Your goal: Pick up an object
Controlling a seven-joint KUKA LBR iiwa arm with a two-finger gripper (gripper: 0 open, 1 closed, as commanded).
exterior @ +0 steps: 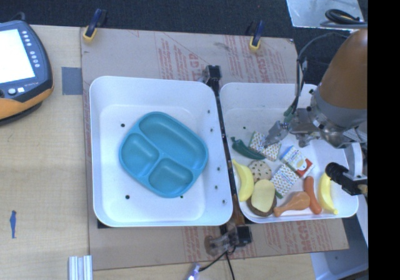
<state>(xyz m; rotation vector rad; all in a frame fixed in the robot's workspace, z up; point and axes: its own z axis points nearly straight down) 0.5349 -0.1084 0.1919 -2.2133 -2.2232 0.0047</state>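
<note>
Your gripper (279, 130) hovers with fingers apart, holding nothing (just above the patterned packet (263, 145), lying diagonally).

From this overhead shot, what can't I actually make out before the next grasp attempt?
- Gripper in camera view: small and blurred against the right bin; nothing is seen between its fingers.
- Patterned packet: partly covered by the gripper.
- Right banana: partly hidden by a black arm part.
- Potato overlaps the dark item under it; identity unclear.
</note>
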